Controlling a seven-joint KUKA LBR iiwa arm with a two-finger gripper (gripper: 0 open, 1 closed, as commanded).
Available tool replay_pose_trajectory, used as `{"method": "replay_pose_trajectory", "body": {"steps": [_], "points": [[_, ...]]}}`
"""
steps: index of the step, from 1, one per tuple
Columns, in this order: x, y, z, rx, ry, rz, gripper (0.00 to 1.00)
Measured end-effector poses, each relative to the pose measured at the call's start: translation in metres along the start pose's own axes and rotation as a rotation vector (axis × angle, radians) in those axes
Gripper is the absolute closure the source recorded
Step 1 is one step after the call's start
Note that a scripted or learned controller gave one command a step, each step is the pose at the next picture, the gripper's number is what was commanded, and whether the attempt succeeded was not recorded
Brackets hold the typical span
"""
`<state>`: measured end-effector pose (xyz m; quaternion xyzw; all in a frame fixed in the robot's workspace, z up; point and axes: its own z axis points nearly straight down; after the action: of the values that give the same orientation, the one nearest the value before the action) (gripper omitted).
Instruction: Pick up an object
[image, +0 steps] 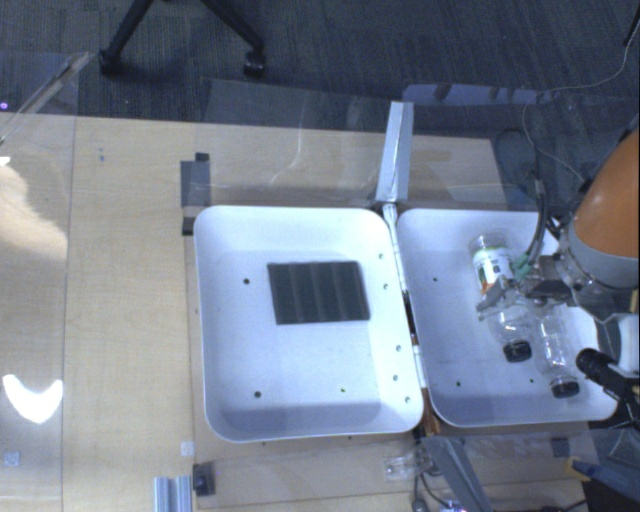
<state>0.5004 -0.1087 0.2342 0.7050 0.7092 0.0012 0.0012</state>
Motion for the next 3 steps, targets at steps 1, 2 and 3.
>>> {"method": "replay_pose_trajectory", "body": {"steps": [1,2,3], "points": [[-0.044,0.048,0.026,0.000,0.000,-0.026,0.00],[-0.077,0.032,-0.059,-0.006,-0.003,-0.005,0.00],[-0.067,0.096,0.103,-0.015,0.005,-0.149,0.00]]}}
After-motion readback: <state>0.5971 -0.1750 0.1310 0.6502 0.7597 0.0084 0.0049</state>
